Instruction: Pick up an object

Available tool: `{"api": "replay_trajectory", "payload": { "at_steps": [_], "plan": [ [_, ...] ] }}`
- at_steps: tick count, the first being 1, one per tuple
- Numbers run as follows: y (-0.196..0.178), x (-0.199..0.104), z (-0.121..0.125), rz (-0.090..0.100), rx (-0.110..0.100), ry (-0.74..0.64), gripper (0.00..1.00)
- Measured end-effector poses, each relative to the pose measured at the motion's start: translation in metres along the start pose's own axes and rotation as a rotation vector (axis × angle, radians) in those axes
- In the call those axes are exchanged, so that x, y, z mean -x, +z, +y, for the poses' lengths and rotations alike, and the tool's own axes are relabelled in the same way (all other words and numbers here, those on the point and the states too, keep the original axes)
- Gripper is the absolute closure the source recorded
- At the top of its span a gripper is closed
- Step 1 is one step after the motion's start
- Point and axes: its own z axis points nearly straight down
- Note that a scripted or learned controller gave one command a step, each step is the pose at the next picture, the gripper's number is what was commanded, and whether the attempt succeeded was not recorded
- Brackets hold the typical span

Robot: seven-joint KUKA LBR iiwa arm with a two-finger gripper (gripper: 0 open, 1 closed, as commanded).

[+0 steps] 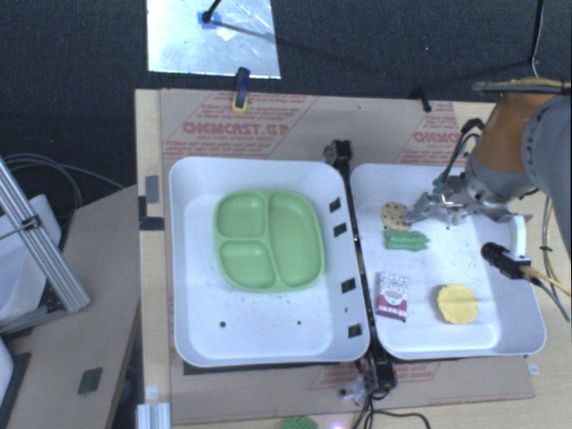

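Two shallow white plastic bins sit side by side on a cardboard-topped bench. The left bin holds a pale green plate, rounded-square and smooth, split into three compartments. The right bin holds four small things: a round, speckled tan cookie near the upper left; a green, lumpy, elongated toy just below it; a small flat packet with red and white print nearer the front; and a yellow, roundish, matte piece to its right. The metal gripper hangs low over the right bin, its tips just beside the cookie and above the green toy; its fingers look spread, with nothing between them
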Motion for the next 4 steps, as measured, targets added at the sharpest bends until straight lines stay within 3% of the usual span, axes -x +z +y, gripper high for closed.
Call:
{"api": "replay_trajectory", "payload": {
  "at_steps": [1, 2, 4],
  "plan": [
    [0.000, 0.000, 0.034, -0.001, 0.001, -0.006, 0.00],
    [0.002, 0.020, 0.039, -0.001, -0.002, -0.002, 0.00],
    [-0.063, -0.007, -0.029, 0.001, -0.007, -0.002, 0.00]
  ]
}}
